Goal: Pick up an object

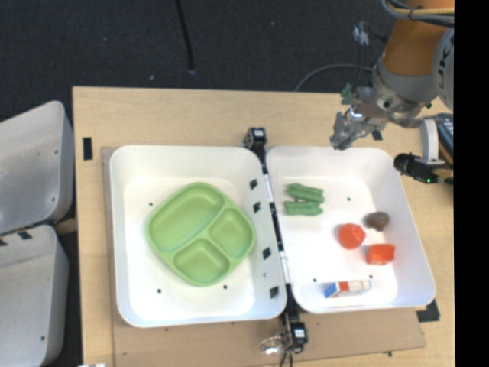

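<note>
**Gripper poised above the right bin**

From the overhead camera, we find the gripper [348, 134] at twelve o'clock over the right bin [397, 281], carrying nothing; its opening we cannot tell. To pick well, we judge it should descend squarely over one isolated piece, such as the orange ball [351, 235] near four o'clock.

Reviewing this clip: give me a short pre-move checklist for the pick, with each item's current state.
1. Targets present in the right bin: green beans, red ball, brown lump, orange block, small tube: ok.
2. Targets spaced apart for a grasp: brown lump, red ball and orange block sit close; beans and tube stand apart: ok.
3. Hand over a target: not ok, it is at the bin's far rim.
4. Hand holding nothing: cannot tell.
5. Green tray clear of the arm's path, in the left bin: ok.
</note>
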Controlling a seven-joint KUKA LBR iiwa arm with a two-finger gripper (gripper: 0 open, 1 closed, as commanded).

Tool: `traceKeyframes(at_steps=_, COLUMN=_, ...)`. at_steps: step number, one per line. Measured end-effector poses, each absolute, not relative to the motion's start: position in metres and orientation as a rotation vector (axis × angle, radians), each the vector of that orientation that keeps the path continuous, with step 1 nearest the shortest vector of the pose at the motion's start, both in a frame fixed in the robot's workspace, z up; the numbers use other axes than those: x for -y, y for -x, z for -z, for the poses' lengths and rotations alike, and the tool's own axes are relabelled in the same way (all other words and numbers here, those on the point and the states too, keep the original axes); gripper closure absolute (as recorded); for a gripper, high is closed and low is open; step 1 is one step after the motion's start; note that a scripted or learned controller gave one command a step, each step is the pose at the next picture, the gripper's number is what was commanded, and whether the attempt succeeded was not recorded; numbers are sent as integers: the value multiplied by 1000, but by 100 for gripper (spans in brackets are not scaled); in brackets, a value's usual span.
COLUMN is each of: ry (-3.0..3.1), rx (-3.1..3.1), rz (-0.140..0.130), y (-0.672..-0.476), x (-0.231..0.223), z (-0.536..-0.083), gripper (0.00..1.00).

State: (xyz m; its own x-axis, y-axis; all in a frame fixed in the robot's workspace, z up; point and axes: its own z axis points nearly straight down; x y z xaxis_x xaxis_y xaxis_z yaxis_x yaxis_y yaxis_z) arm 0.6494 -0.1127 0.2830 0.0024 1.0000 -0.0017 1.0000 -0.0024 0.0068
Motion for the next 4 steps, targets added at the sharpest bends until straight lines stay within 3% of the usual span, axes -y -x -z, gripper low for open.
traceKeyframes(at_steps=4, ry=-2217, rx=-2229, rz=2, y=-548, x=-59, z=-230, gripper=100)
